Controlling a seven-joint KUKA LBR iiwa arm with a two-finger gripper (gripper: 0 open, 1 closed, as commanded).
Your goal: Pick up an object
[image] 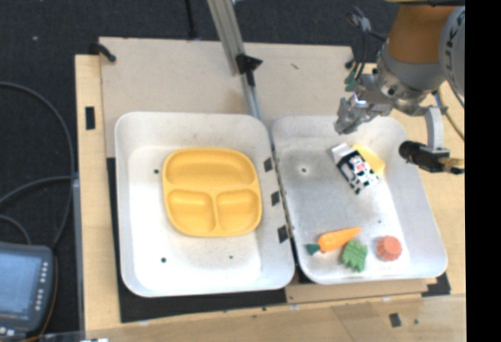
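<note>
A yellow divided plate (211, 191) sits alone in the left bin (133, 254). In the right bin (415, 199), a toy carrot (338, 239), green piece (354, 254) and red piece (388, 248) cluster near the front edge. The hand (349, 117), its grip impossible to judge, hangs just behind a tilted black-and-white carton (354, 167), which could skid or tip under an off-centre descent.

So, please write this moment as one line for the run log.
tool: above right bin, near back edge | holding: nothing seen | nearest: milk carton | stage: approach

A robotics lab (bench (196, 82), aluminium camera mast (223, 12), floor cables (39, 176))
</note>
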